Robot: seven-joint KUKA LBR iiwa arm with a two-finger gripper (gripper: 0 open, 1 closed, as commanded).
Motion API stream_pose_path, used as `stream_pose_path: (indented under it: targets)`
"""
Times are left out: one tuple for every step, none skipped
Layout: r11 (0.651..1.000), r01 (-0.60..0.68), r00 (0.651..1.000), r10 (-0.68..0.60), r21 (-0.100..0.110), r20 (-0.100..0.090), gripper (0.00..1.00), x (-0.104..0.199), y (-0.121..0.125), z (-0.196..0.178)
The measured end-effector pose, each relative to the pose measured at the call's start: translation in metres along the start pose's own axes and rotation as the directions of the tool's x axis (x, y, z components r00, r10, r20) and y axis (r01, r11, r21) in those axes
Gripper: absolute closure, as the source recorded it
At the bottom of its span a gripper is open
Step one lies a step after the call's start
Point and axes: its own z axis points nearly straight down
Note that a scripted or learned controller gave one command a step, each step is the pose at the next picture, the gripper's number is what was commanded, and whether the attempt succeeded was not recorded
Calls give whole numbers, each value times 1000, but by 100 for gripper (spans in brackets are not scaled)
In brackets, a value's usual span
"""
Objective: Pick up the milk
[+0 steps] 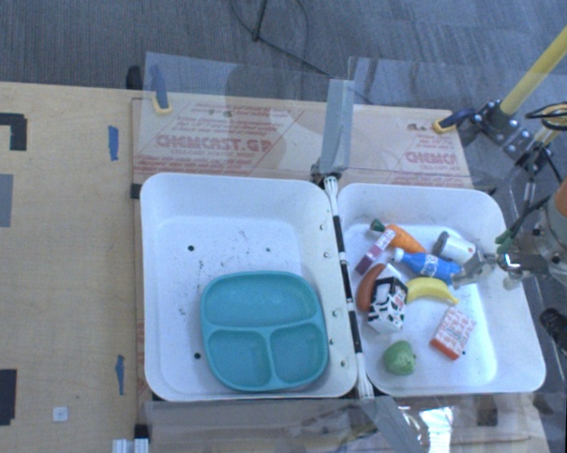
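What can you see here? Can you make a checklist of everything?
Surface: two white bins side by side on a bench.
Job's things: milk, cow-patterned, in the right bin.
Clutter: teal tray in left bin; banana, blue bottle, green fruit, orange carton in right.
Gripper: gripper over right bin, by the bottle.
Cables: black cable on the floor.
Surroundings: yellow pole, grey floor.

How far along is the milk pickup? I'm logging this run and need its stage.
Early stage. Nothing looks done: the milk carton, white with black cow patches, lies in the right bin beside the banana, not lifted. In hand: the gripper is at the bin's right side near the blue bottle, apart from the carton. Left: reach the carton, grasp it and lift.
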Motion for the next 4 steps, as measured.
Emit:
stream_pose_path:
  targets:
    - [999, 36, 999, -36, 2, -1, 0, 57, -5, 93]
    - [979, -202, 979, 203, -36, 11, 0, 71, 13, 103]
    - [950, -313, 950, 313, 2, 1, 0, 134, 78, 22]
    - [968, -249, 968, 249, -6, -2, 0, 92, 57, 110]
